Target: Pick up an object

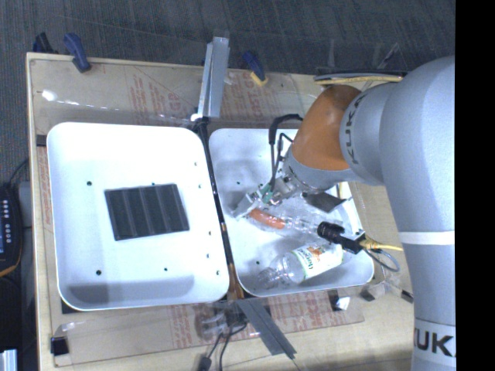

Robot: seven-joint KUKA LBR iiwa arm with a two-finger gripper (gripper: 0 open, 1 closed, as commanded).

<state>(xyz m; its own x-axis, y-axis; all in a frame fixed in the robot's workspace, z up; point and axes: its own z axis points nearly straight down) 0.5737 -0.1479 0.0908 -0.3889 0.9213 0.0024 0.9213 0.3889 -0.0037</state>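
The end effector (pixel 270 196) hangs low in the right bin (pixel 232 151), on the right half of the counter (pixel 124 91). Whether it is spread or pressed together cannot be told. An orange item (pixel 267 219) lies just beside it, toward the counter's near edge. A clear bottle (pixel 308 263) lies farther that way, its long axis roughly along that edge.

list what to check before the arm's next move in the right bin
1. pincer low inside the right bin: ok
2. Anything held by the pincer: cannot tell
3. orange item lying close beside the pincer: ok
4. Orange item free of neighbours: not ok, it sits among clear plastic clutter
5. clear bottle lying on its side in the same bin: ok
6. ribbed black pad in the left bin, away from the pincer: ok
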